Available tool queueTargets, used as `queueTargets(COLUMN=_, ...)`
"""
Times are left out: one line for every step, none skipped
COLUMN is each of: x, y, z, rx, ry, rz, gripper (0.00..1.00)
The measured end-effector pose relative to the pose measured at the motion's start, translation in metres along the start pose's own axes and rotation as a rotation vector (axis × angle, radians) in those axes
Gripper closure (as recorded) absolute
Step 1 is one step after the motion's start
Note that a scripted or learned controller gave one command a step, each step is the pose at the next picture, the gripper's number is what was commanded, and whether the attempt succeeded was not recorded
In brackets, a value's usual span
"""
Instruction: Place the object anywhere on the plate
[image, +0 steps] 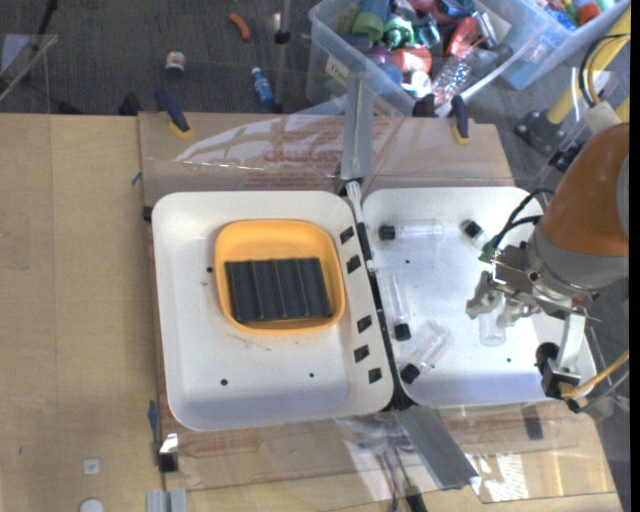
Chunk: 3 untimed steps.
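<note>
An orange plate lies in the left bin, and a dark ribbed rectangular block rests flat on it. My gripper hangs low over the right side of the right bin, far from the plate. A small clear plastic piece shows just below the gripper, but I cannot make out whether it is held or lying on the bin floor.
Clear tubes with black caps lie in the right bin: one at the back, one near the divider, one at the front left. A loose black cap sits at the back. A tub of toys stands behind the bins.
</note>
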<state>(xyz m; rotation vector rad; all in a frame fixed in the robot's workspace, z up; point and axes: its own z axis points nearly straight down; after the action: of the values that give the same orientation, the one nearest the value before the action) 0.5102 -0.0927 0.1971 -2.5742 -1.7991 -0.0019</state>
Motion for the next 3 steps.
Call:
queueTargets(x=0.039, y=0.042, z=0.007, rx=-0.003, ry=-0.002, rz=-0.291, gripper=1.0)
queueTargets(x=0.039, y=0.042, z=0.006, rx=-0.003, ry=-0.002, rz=-0.291, gripper=0.0)
queueTargets(x=0.059, y=0.135, z=0.011, rx=-0.002, ry=-0.002, rz=-0.389, gripper=0.0)
